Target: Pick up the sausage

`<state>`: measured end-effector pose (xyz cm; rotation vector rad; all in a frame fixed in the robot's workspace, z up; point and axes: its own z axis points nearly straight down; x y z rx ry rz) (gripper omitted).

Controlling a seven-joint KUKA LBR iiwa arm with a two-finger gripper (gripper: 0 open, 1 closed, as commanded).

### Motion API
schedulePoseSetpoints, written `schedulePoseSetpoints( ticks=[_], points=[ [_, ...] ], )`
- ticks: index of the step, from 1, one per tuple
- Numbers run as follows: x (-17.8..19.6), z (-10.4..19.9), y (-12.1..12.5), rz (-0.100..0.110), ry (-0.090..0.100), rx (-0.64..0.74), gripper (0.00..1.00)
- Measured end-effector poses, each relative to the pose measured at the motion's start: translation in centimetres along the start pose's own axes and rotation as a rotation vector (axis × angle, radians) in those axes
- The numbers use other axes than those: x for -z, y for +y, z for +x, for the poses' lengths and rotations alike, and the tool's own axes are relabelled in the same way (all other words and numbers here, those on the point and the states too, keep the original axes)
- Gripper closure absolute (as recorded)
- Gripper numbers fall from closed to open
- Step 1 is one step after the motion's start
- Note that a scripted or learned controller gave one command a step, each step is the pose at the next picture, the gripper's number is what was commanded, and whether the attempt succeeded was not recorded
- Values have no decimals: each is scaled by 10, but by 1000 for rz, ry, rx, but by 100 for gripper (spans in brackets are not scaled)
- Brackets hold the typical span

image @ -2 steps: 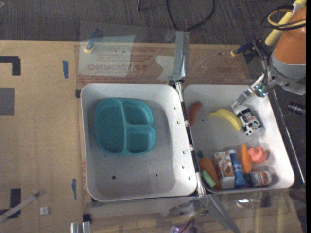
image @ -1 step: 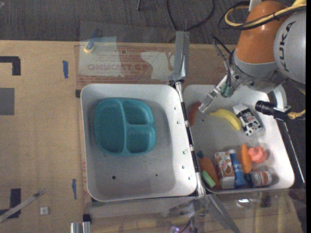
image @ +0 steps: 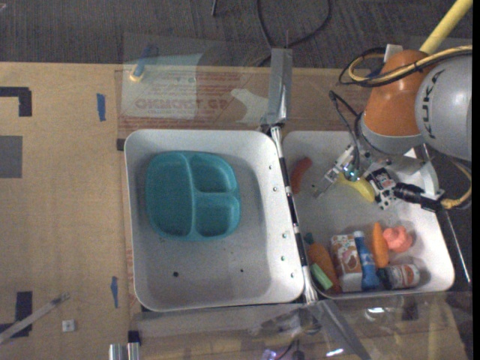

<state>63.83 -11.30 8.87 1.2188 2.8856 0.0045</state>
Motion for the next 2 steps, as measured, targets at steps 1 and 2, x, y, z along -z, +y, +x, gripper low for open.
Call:
schedulePoseSetpoints(
  ticks=[1, 2],
  points=[
    [22, 3, 19, 1, 1, 22, 0],
    [0, -1, 26, 4, 5, 249, 0]
  ],
)
